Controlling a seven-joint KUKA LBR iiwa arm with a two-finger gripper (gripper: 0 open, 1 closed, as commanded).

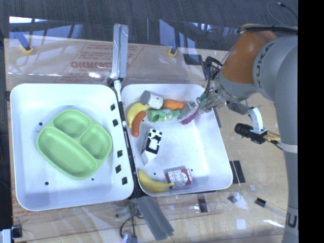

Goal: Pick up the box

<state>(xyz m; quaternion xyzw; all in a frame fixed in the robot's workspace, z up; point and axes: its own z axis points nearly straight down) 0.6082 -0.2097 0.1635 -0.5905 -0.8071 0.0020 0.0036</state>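
A green divided plate [74,143] sits in the left bin [20,186] — two bananas [154,183] lie in the right bin [215,151].

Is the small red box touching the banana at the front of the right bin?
Touching: camera view shows the red box lying against the banana's tip.

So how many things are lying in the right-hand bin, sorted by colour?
Yellow: 2, a banana and another banana
Orange: 2, carrot, carrot
Green: 1, bottle
Red: 1, box
Black-and-white: 1, block
Grey: 1, cylinder
Purple: 1, item
Total: 9
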